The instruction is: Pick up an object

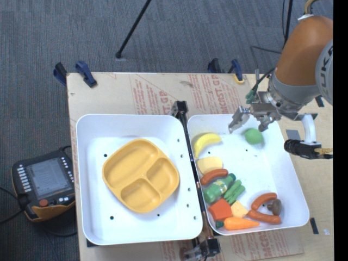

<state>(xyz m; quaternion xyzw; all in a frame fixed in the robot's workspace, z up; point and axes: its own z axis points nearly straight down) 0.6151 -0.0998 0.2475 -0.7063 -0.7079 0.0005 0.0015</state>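
A dark grey carpet lies around the desk (136,88), which is covered with printed cardboard and carries two shallow white bins side by side. The left bin (87,145) holds a yellow divided plate (141,174). The right bin (288,173) holds toy food: a banana (206,142), a pale yellow piece (210,163), a sausage (215,175), a green bottle (217,190), green pods (235,191), an orange-red block (220,207), a carrot (239,223) and two more sausages (265,207) in the lower right of the bin.

The tool (251,119) hangs over the upper part of the right bin, and its fingers stand apart, with nothing between them. Just below it, a little to the right, lies a small green ball-shaped piece (253,136), probably a toy lime or pea; it is alone, well apart from the heap of other food. I judge this to be the thing the arm is going for.

It looks light and made of smooth plastic, so it is probably stiff but slippery, and being round it may roll away or slip out when the fingers close. The best hold seems to be across its widest middle, with the fingers coming straight down on both sides. The free space around it leaves room for this.
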